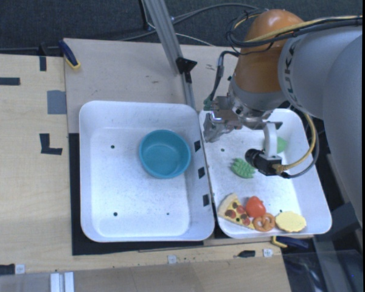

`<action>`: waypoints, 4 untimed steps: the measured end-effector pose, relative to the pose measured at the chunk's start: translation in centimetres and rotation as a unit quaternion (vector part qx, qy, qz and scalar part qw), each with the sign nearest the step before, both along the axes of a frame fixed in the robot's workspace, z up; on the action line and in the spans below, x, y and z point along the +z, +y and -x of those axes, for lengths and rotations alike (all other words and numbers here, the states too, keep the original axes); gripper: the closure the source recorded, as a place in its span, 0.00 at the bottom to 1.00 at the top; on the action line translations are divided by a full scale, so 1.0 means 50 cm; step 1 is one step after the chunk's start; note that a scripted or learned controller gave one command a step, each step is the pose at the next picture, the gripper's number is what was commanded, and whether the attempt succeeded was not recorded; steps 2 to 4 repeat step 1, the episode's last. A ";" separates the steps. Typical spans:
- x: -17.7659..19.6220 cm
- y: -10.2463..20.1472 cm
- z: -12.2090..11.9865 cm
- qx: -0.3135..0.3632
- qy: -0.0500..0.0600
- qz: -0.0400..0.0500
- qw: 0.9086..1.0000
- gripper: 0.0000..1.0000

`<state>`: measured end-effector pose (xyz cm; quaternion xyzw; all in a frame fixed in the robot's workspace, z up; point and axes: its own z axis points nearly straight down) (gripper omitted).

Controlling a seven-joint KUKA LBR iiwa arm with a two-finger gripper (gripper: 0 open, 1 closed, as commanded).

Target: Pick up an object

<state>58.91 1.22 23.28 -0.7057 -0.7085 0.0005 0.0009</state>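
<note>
Landmark: we take the right bin [313,215].
Gripper [214,128]: at its upper-left corner; whether it grips, we cannot tell.
Green toy [244,168]: lower right of the gripper, apart.
Pizza slice [236,212]: near its front edge.

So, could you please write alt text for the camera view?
A grey robot arm reaches over the right white bin, which holds a green leafy toy, a pizza slice toy and a red tomato toy. The left white bin holds a blue bowl.

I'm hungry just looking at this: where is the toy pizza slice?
The pizza slice lies in the right bin, at its near left corner, touching a red tomato and a pretzel.
</note>
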 end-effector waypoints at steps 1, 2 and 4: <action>-0.011 0.120 0.033 0.001 0.000 0.000 1.000 1.00; -0.011 0.120 0.033 0.001 0.000 0.000 1.000 1.00; -0.011 0.120 0.033 0.001 0.000 0.000 1.000 1.00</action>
